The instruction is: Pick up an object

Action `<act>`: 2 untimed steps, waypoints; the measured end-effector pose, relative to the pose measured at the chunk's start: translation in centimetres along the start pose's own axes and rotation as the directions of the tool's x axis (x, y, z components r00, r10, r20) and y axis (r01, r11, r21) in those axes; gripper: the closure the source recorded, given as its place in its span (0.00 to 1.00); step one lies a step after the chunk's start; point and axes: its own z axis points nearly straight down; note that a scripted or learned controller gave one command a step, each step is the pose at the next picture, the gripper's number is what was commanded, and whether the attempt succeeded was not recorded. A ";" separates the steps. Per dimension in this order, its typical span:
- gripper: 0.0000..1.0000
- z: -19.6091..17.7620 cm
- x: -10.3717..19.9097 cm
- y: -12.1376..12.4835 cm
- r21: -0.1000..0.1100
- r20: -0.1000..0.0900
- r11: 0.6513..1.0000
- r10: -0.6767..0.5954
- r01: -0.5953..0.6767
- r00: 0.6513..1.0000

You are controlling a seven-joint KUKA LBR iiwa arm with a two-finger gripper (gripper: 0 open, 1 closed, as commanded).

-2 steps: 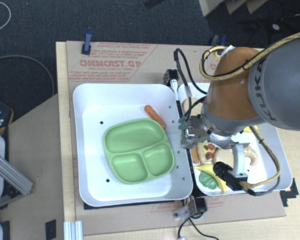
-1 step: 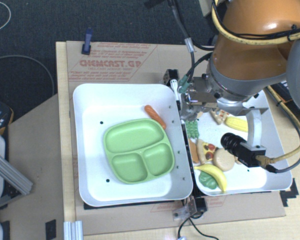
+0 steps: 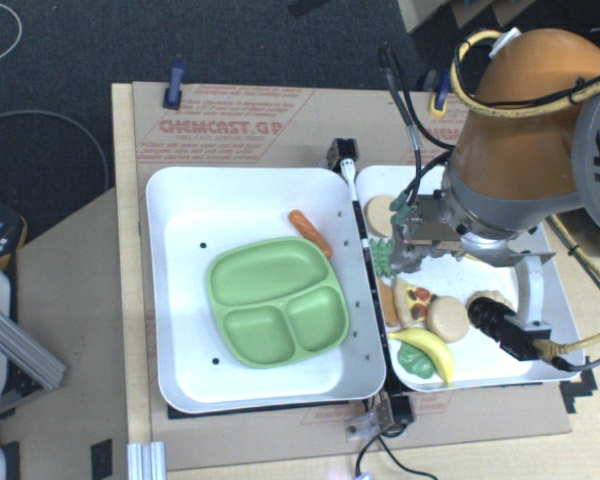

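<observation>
In the camera view the gripper [image 3: 408,240] hangs low over the right bin [image 3: 495,370], close to that bin's left wall and toward its far edge. The wrist hides it from above, so I cannot tell whether it is open or closed, and nothing can be seen in its grasp.

The loose things it could take lie just beside it, along the left side of the right bin. There is a pale round disc [image 3: 380,213] near the far left corner and a slim orange stick [image 3: 388,304] against the left wall. A round bun [image 3: 446,319] sits further in, and a yellow banana [image 3: 427,350] lies near the front left corner. In the left bin [image 3: 180,228] a green divided plate [image 3: 277,300] sits mid-floor, with an orange carrot-like piece [image 3: 310,233] at its far right edge.

As I judge it, the pick is not yet made. Every object rests on a bin floor, so closing on one and lifting it are both left to do.

The brown sheet [image 3: 230,128] under the bins reads "CHEMCAST G.P" in red along the far edge. The smaller print beside it is too fine to read.
</observation>
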 end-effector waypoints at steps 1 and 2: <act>1.00 1.6 10.1 0.0 -0.002 -0.001 1.000 -0.010 0.010 1.000; 1.00 -14.9 11.5 0.0 -0.015 -0.004 1.000 -0.006 0.006 1.000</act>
